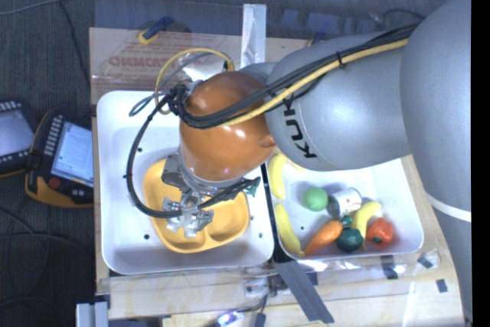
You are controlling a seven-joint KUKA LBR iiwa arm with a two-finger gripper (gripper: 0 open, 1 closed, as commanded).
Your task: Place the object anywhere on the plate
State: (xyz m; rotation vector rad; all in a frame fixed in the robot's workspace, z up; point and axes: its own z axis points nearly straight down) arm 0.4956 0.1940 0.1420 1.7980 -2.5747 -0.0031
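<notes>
Above the yellow plate (230, 230) in the left bin (115, 165), the end effector (187, 217) hovers for placing; its grip state cannot be told.

Occlusions and cut-offs, overhead view
The arm (306, 119) covers the upper part of the yellow plate (230, 230), the left bin's (115, 165) upper right and the right bin's (406, 241) upper half. Gripper (187, 217) finger state is unreadable among metal parts. The banana (277, 195) is partly hidden by the arm. The pendant (61, 161) screen is too blurred to read.
</notes>
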